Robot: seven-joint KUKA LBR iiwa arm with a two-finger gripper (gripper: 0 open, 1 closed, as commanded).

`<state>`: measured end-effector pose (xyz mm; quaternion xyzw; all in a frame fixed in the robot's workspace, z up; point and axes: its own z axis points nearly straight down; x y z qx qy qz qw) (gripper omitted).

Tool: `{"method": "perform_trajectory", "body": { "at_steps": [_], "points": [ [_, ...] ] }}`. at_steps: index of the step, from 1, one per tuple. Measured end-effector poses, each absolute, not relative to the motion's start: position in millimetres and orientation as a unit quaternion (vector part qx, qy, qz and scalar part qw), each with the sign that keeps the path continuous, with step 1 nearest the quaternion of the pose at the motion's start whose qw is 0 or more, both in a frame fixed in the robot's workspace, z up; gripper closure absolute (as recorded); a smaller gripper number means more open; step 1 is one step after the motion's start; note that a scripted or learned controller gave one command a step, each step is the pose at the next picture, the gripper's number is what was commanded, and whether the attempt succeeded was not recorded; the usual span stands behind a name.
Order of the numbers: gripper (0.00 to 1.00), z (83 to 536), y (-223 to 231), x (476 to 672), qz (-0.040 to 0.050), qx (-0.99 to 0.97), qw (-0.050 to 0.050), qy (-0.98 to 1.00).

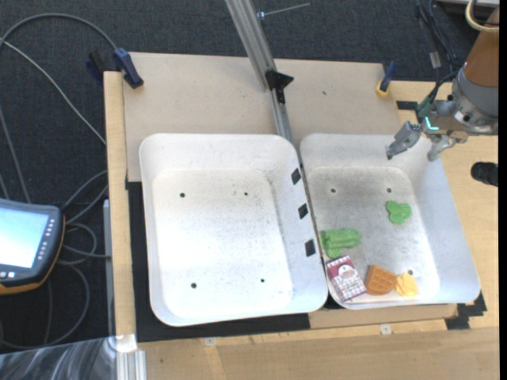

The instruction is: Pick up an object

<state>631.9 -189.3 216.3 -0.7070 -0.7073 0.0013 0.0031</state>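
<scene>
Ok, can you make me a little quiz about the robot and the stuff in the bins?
1. True or false: the gripper is holding the small green piece.
2. Which bin holds the objects? A) the left bin B) the right bin
3. Fill in: the maroon packet lies just below the large green ____.

Key
1. False; it hangs open over the right bin's upper corner, gripping nothing.
2. B. All five are there, including the orange piece and yellow piece.
3. Toy.
</scene>
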Motion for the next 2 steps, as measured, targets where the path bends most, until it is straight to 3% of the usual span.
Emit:
{"method": "perform_trajectory", "body": {
  "at_steps": [1,2],
  "points": [
    [0.00,219.1,-189.2,632.9,0.0005,-0.706,0.001,-0.708],
    [0.00,168.5,-184.1,641.8,0.0014,-0.706,0.003,-0.708]
  ]
}}
